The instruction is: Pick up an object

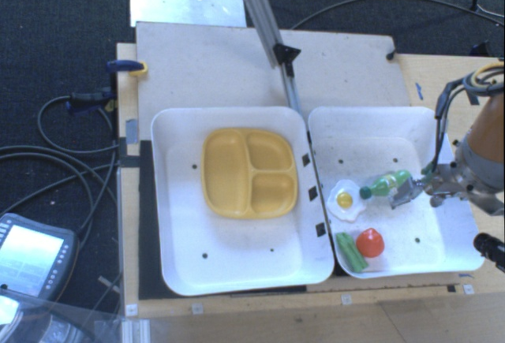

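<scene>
Camera view: tool [404, 195] low beside green bottle [386, 184], grip state unclear; bottle lies on bin floor near fried egg [345, 200], lift not yet done.

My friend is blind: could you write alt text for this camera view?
A robot arm's tool reaches into the right white bin, beside a green bottle, with a toy fried egg, tomato and green vegetable. The left bin holds a yellow divided plate.

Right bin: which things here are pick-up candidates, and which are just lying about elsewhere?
Job:
hand
green bottle, next to the hand
fried egg toy
red toy
green pod

Lying about:
yellow divided plate, left bin
pendant
cables
</scene>
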### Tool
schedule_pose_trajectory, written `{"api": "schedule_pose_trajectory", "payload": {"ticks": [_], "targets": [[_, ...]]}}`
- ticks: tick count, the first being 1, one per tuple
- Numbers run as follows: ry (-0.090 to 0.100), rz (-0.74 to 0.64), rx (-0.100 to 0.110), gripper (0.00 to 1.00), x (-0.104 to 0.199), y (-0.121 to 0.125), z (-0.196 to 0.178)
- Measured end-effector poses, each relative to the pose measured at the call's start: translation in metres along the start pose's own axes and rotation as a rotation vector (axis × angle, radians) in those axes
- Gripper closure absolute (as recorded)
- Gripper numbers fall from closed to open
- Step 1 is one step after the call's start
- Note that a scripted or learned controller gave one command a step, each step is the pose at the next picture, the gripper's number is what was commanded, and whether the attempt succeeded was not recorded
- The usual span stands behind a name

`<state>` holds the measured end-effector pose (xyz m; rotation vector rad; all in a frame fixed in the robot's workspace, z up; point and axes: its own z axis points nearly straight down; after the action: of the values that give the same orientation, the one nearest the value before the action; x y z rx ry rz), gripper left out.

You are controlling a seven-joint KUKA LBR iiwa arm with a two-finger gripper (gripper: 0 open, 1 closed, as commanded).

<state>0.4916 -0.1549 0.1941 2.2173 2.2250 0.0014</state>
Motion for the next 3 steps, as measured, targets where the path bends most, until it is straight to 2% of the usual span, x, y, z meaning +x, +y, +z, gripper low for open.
{"api": "schedule_pose_trajectory", "payload": {"ticks": [1, 2, 3], "targets": [[0.000, 0.001, -0.001, 0.00, 0.000, 0.000, 0.000], [0.001, 0.003, 0.006, 0.00, -0.004, -0.003, 0.062], [0.001, 0.003, 0.004, 0.00, -0.003, -0.003, 0.106]]}}
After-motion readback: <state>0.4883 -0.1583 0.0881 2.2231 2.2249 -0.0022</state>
